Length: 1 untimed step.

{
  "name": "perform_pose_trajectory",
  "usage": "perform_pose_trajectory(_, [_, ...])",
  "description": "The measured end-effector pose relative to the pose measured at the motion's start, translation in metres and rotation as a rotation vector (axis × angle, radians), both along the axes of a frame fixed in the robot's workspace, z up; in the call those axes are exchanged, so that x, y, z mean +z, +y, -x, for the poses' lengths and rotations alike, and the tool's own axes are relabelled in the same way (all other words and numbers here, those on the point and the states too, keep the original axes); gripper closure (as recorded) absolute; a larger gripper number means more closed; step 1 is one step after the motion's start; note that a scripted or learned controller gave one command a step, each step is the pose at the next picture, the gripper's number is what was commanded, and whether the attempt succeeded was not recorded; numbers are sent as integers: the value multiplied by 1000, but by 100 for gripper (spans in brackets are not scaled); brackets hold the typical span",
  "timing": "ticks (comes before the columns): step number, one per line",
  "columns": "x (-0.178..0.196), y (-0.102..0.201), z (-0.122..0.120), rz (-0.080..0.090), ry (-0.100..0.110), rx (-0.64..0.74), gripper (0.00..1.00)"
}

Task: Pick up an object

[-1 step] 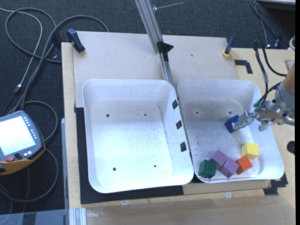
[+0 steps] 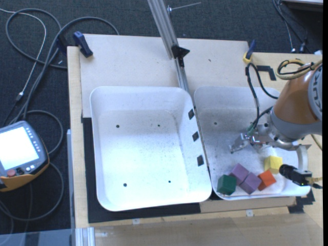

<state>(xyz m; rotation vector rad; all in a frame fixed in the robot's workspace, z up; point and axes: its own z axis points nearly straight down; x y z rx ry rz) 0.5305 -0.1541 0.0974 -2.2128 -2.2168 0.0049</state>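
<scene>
Several small blocks lie along the front edge of the right bin point(image 2: 220, 106): a green one point(image 2: 226, 184), two purple ones point(image 2: 239, 172) point(image 2: 250, 182), an orange one point(image 2: 266, 179) and a yellow one point(image 2: 273, 163). My gripper point(image 2: 239, 145) hangs low over the middle of the right bin, a short way behind the purple blocks and to the left of the yellow one. Nothing shows in its grasp. The grey arm with its orange band point(image 2: 297, 104) reaches in from the right.
The left bin point(image 2: 102, 111) stands beside the right one, the two sharing a raised rim with black clips point(image 2: 195, 136). A metal pole point(image 2: 161, 19) slants up from the back of the bench. Cables point(image 2: 253, 94) hang near the arm.
</scene>
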Motion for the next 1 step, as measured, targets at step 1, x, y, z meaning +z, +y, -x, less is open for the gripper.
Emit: perform_pose_trajectory(1, [6,-30,-102,7,-16,2,0])
